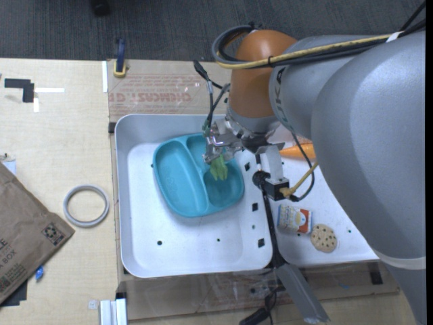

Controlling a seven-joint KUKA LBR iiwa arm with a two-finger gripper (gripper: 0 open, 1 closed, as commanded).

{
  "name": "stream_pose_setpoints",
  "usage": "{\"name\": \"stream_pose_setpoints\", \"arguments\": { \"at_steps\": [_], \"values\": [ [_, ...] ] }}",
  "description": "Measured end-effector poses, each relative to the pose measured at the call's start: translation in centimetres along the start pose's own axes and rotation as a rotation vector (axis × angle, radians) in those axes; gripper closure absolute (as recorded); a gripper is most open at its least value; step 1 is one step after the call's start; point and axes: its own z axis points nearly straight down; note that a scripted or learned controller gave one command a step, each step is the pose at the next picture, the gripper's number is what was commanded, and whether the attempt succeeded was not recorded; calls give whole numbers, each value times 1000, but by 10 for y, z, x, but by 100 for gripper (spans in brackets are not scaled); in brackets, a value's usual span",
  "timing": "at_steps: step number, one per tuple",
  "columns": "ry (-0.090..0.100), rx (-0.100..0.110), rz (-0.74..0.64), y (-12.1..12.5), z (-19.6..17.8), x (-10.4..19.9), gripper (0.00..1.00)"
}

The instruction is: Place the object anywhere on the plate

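Green and small, the object point(219, 169) is seen in the middle of the frame, held between the fingers of the gripper point(218, 160), over the right compartment of the plate point(177, 181); whether it touches the plate's surface cannot be told.

At the far left of the frame, a brown cardboard box point(24, 232) is laid at a slant on the wooden bench point(54, 134), and a black mark point(20, 88) is seen near the upper left corner. Just right of the box, a grey ring of tape point(86, 204) is laid flat on the bench, apart from the box. Further right, near the top, a blue clamp point(120, 56) is fixed at the bench's edge.

The left bin point(135, 242) is found right of the ring. The blue plate, divided into two compartments, is set within its upper half, tilted across the bin. The gripper is lowered over the plate's right side, its jaws clenched on the green object.

The arm point(352, 114) is stretched in from the right of the frame, with its orange band point(260, 73) in the upper middle and yellow and black cables run along it. The right bin point(338, 249) is largely covered by the arm. In its visible lower part, a small white packet point(294, 219) is laid just beside a round tan cookie point(323, 237), which is lower and to the right. An orange thing point(298, 151) is partly seen higher in that bin, against the arm.
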Motion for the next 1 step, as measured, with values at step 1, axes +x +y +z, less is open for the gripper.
{"name": "stream_pose_setpoints", "arguments": {
  "at_steps": [1],
  "values": [
    [-2, -6, -225, 38, -58, -34, 100]
  ]
}}
